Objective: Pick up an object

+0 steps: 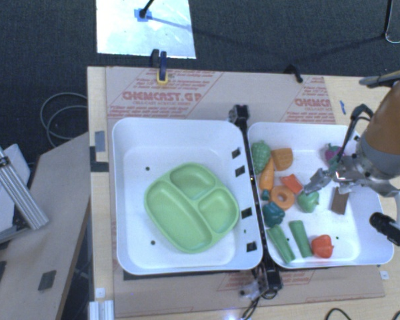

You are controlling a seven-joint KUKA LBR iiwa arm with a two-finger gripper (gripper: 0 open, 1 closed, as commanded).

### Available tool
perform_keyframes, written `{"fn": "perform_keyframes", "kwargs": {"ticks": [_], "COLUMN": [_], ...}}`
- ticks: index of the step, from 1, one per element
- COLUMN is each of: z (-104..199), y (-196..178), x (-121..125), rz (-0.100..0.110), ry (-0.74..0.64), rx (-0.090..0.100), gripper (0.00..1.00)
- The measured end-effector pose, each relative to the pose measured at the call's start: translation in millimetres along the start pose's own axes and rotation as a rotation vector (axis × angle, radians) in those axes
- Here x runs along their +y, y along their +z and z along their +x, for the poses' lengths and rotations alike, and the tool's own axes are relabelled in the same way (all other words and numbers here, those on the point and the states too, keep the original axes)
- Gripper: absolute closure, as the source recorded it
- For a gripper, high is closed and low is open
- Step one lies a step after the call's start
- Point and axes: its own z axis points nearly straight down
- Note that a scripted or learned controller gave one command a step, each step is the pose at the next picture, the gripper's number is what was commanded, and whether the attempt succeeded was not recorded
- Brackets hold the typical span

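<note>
The right bin (373, 249) holds several toy foods. Among them are a bumpy green piece (260, 155), an orange lump (282, 157), a carrot (267, 175), an orange ring (282, 197), a teal piece (273, 213), two green sticks (280, 243) (300, 237) and a red piece (322, 246). My gripper (315, 181) reaches in from the right and hangs low over the bin's middle. It sits just above a round green toy (307, 202) and beside a small red-orange piece (292, 183). I see nothing lifted.
The left bin (133, 145) bears a light green divided plate (192, 207). A brown block (339, 202) and a purple toy (333, 153) lie under the wrist. Black clips (240, 115) join the bins. A metal frame (13, 185) stands at far left.
</note>
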Motion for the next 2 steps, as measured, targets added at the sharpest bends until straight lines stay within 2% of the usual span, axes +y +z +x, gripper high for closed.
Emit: {"fn": "perform_keyframes", "kwargs": {"ticks": [2], "z": [6], "y": [95], "x": [1], "rz": [-0.001], "ry": [0.001], "rx": [0.000], "gripper": [0.00]}}
